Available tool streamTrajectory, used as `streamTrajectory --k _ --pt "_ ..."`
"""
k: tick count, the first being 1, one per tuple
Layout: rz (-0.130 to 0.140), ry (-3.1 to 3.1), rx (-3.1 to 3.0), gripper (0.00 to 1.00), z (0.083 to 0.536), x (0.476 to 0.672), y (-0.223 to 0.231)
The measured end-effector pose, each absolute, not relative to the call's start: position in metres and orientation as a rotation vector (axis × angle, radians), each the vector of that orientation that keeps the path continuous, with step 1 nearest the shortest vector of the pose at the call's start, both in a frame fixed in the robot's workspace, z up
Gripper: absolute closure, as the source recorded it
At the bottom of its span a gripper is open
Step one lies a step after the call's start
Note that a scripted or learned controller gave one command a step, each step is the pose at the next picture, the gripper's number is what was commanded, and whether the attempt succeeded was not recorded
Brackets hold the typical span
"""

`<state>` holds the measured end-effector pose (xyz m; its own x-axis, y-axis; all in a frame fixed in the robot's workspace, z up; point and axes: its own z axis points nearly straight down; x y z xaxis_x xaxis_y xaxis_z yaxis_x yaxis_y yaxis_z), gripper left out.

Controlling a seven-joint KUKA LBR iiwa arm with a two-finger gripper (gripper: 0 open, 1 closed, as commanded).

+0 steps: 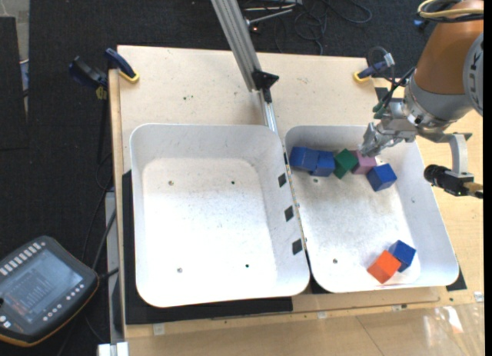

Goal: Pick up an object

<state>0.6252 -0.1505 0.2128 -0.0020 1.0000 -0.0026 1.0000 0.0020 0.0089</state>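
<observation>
While the camera looks down at a slant, the nearest item is a grey handheld control pendant (34,289) with a dark screen, at the lower left off the tabletop (200,85).

Right shallow white plastic bin (430,227), near corner: 1 orange cube (383,267) and 1 small blue cube (403,254), touching one another.

Left shallow white plastic bin (204,208): it stands beside the right bin, and the 2 rims meet along the middle.

Right bin, far end: 5 blocks lie in a loose row. From left to right they are 1 large blue block (304,158), 1 smaller blue block (324,165) touching it, 1 green cube (346,162), 1 pink cube (364,164) and 1 tilted blue cube (381,176). The pink cube sits between the green cube and the tilted blue cube, close to both.

Grey two-finger gripper (372,147): it hangs directly over the pink cube, at the far right of the row, with the tips at or just above that cube. Whether the fingers are spread or pressed together cannot be told, as the wrist hides them. No block is seen between them.

Beyond the bins, a slanted aluminium mast (234,24) rises from the tabletop, and 2 blue and yellow clamps (119,66) (374,66) grip its far corners.
</observation>
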Motion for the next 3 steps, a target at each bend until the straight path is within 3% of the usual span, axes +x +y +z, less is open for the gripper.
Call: streamTrajectory --k 1,3 --pt "0.004 2.221 2.216 1.00 0.237 0.626 -0.150" --pt "-0.001 2.231 2.216 1.00 0.234 0.582 -0.057"
